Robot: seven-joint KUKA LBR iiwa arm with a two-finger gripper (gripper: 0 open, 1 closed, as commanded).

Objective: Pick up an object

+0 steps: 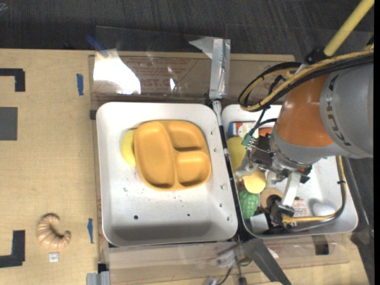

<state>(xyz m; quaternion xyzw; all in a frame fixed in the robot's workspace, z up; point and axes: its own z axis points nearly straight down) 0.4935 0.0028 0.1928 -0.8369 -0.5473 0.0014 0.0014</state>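
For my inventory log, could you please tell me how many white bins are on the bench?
2: the left bin holds an orange tray; the right bin sits under the arm, among clutter.

Dark grey carpet-like floor point(178, 5) across the top, well behind the jaws. Tan board bench point(47, 159) spreads far off to the side opposite the arm, bearing black corner marks point(15, 79), blue tape strips point(79, 83) and a small coiled tan thing point(53, 230) near its front edge. Clear plastic sheet point(154, 70) with a silver tape strip point(218, 67) behind the bins, catching bright glare. Light even, overhead.
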